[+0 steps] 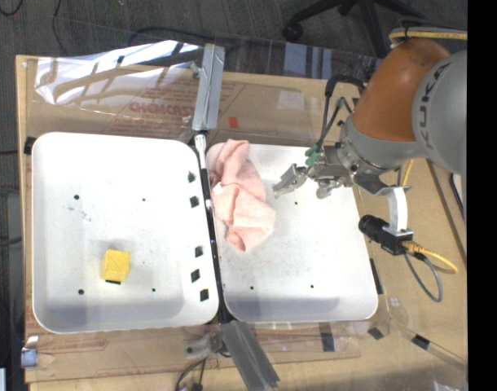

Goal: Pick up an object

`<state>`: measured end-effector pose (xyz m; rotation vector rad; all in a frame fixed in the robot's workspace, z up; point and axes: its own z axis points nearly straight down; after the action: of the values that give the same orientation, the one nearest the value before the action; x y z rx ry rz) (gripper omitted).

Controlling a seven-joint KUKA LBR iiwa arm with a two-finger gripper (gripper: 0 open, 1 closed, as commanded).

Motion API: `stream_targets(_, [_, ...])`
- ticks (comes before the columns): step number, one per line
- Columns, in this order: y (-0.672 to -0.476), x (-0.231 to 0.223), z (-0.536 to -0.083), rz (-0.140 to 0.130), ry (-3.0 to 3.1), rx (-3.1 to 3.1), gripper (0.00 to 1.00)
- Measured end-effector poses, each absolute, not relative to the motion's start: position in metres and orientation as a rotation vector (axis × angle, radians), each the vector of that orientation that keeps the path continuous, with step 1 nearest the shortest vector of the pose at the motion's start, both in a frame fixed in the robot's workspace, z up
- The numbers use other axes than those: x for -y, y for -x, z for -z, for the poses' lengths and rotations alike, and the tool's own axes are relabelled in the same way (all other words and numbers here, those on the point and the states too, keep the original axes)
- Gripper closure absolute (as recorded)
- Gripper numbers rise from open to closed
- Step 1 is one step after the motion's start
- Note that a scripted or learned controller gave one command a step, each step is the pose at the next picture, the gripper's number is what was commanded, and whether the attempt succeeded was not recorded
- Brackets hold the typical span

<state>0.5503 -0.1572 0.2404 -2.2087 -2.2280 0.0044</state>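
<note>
1. The grey arm (411, 104) reaches in over the right bin (346, 292).
2. A crumpled pink cloth (240, 198) lies against that bin's left wall, beside the gripper, apart from it.
3. The gripper (301, 182) hangs with its jaws spread, nothing between them.
4. A yellow block (116, 265) sits in the left bin (53, 218).

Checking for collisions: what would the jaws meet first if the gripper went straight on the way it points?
Probably the pink cloth in the right bin; the gripper points left toward it. Its height above the bin is unclear.
</note>
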Motion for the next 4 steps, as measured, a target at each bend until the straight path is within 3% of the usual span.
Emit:
stream_targets(1, [-0.559,0.194,-0.094,0.003,2.105,2.336,0.0])
stream_targets(2, [-0.56,0.193,-0.105,0.005,2.096,2.343,1.0])
stream_targets(3, [-0.557,0.143,-0.151,-0.002,2.058,2.371,1.0])
stream_targets(4, [-0.615,0.138,-0.204,-0.004,2.308,2.128,1.0])
